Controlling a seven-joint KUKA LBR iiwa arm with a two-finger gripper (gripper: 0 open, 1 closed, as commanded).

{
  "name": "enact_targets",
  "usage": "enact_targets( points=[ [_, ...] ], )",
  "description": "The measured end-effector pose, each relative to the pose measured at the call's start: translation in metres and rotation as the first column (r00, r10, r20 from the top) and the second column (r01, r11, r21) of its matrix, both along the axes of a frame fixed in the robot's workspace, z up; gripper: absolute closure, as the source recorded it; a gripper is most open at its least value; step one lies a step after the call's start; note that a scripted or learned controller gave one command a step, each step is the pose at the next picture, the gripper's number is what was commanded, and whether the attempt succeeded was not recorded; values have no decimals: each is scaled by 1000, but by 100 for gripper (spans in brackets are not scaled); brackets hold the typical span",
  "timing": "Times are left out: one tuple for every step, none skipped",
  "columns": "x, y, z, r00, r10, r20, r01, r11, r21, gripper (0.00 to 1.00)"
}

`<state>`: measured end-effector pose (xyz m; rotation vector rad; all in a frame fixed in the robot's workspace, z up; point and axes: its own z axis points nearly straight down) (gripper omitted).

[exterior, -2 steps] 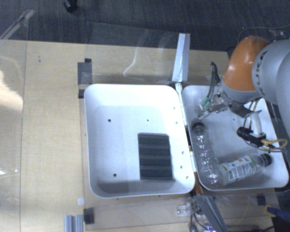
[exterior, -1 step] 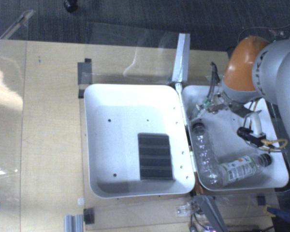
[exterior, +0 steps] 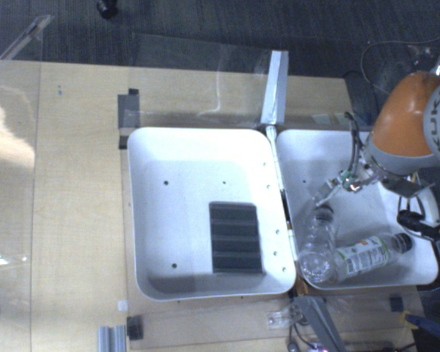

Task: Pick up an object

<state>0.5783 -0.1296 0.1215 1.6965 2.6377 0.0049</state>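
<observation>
The arm (exterior: 414, 119) is reaching in from the right, its orange band hanging over the right bin (exterior: 297, 152), and the gripper (exterior: 350, 182) is sitting low above that bin's floor, near the middle. Whether it is released or clenched I cannot tell — the wrist is covering it and the tip is a small blur of metal and wire.

Two things are lying in that bin for it to take. A clear plastic bottle (exterior: 317, 248) is resting with its cap pointing up toward the gripper, just below it. A second bottle with a green label (exterior: 363, 254) is lying across the bin's near end, its dark cap to the right, touching the clear one at the base. In the left bin (exterior: 150, 152) a dark ribbed block (exterior: 235, 237) is lying flat, well apart from the arm.

Nothing is rising off a bin floor — so the pick looks not yet made; closing, gripping and lifting are all left.
</observation>
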Motion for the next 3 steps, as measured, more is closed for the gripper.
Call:
enact_targets(
  points=[
    [8,35,-32,999,31,7,-31,1000,0,0],
    [47,38,-33,969,-248,4,248,969,3,0],
    [-21,33,-13,950,-313,-2,313,950,2,0]
  ],
)
